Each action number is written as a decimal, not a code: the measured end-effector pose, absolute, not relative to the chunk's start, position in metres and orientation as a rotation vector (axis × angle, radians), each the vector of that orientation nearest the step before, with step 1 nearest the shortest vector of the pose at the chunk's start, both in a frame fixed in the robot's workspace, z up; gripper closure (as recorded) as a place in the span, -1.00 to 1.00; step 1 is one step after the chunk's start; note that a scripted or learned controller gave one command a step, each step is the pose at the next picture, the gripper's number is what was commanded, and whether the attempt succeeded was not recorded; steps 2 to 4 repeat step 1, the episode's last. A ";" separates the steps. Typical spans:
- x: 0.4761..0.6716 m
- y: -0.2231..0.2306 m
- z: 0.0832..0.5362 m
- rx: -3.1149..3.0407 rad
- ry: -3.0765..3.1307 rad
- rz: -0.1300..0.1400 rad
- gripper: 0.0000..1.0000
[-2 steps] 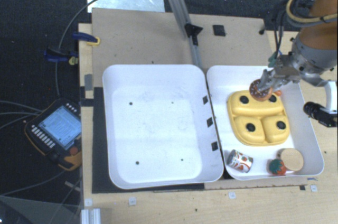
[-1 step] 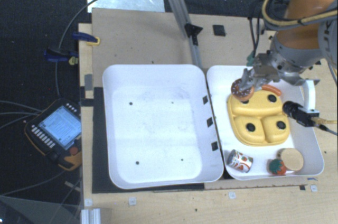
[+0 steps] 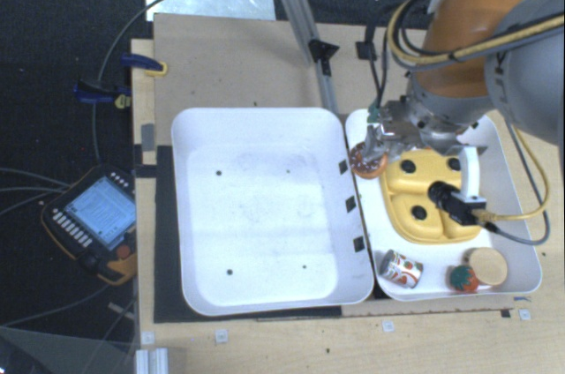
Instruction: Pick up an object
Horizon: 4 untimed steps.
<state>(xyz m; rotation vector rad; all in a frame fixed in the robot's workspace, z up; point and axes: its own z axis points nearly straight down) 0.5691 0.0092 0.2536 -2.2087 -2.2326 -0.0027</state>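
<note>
The gripper (image 3: 374,145) hung over the right white bin's (image 3: 523,275) left edge, just above a small round brown object (image 3: 365,162); whether it gripped anything could not be told. That piece looked light and rigid, probably best pinched across its rim, though it might roll.

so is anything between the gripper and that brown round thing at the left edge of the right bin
Nothing visible stands between them. The gripper is right over the brown round object at the right bin's left edge. The yellow object lies beside it to the right, close but not in the path.
</note>
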 end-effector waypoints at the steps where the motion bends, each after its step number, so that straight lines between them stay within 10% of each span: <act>1: 0.574 0.060 0.241 -2.209 -2.232 -0.003 1.00; 4: 0.574 0.060 0.241 -2.209 -2.232 -0.003 1.00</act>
